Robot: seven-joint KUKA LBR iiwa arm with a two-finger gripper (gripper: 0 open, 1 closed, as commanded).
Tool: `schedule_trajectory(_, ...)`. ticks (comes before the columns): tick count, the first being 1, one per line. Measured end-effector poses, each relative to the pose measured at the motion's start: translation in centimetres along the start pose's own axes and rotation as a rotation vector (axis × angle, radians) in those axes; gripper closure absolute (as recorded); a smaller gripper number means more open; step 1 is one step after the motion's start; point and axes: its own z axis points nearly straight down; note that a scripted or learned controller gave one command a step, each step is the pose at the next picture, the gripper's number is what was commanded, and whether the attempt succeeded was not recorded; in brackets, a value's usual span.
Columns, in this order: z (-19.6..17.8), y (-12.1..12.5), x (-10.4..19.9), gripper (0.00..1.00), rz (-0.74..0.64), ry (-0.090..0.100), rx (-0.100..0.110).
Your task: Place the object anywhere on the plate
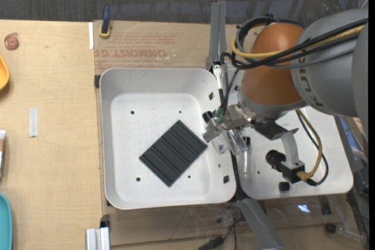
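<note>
Left bin (117, 126) holds the plate (174, 152), a dark ribbed rectangular slab lying flat, turned diagonal, near bin centre. Just right of plate, over the seam btwn bins, hangs the gripper (225, 140), arm (281, 67) above it. Can't tell what its state is. Right bin (328, 178) partly hidden under arm. Object: can't make one out

Reversed red print on cardboard

The cardboard sheet (153, 44) behind the left bin (111, 126) bears red lettering, mirrored and upside down (it seems to read "CHEMCAST"); the smaller lines beside and below it are too blurred to read.
</note>
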Motion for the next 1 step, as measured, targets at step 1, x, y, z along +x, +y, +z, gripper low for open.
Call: schedule_trajectory(1,-5.19,0.81,8.92,1.0,-0.059,-0.001,-0.002)
